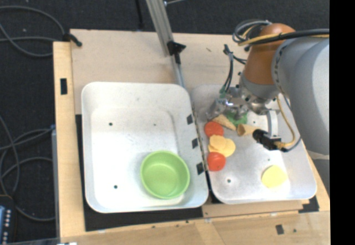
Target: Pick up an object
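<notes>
Nearest my camera, at the front of the left white bin, I see a round green plastic bowl standing upright. At the front of the right white bin lies a pale yellow round piece, well apart from the rest. Beside the dividing wall sit a small red ball, a yellow lumpy piece touching it, and a second red round piece just behind. Farther back, the gripper is low over a tan wedge-shaped piece and a small green piece. I cannot tell how far it is open or whether it grips anything. Behind it rises the grey arm with its orange band.
</notes>
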